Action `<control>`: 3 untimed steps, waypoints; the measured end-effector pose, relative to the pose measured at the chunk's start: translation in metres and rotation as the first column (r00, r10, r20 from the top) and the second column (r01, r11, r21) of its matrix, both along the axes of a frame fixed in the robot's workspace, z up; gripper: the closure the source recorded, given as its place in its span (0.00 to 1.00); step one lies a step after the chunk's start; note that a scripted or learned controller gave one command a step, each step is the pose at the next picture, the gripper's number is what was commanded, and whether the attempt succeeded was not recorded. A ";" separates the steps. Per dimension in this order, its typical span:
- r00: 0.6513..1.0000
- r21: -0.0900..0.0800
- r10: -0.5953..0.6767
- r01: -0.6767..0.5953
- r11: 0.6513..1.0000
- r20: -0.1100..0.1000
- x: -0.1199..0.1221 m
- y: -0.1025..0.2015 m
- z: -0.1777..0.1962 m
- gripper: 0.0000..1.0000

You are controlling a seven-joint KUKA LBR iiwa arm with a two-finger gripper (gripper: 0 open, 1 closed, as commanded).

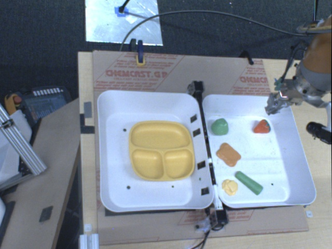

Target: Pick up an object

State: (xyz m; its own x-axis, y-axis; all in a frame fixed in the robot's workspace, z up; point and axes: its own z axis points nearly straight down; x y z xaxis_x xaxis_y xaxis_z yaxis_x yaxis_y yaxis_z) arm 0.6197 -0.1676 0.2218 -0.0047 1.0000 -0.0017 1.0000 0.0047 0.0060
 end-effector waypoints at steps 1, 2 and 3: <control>1.000 0.003 0.005 -0.005 1.000 -0.003 0.012 0.053 0.003 1.00; 1.000 0.004 0.006 -0.006 1.000 -0.003 0.016 0.109 0.013 1.00; 1.000 0.004 0.005 -0.005 1.000 -0.006 0.004 0.162 0.004 1.00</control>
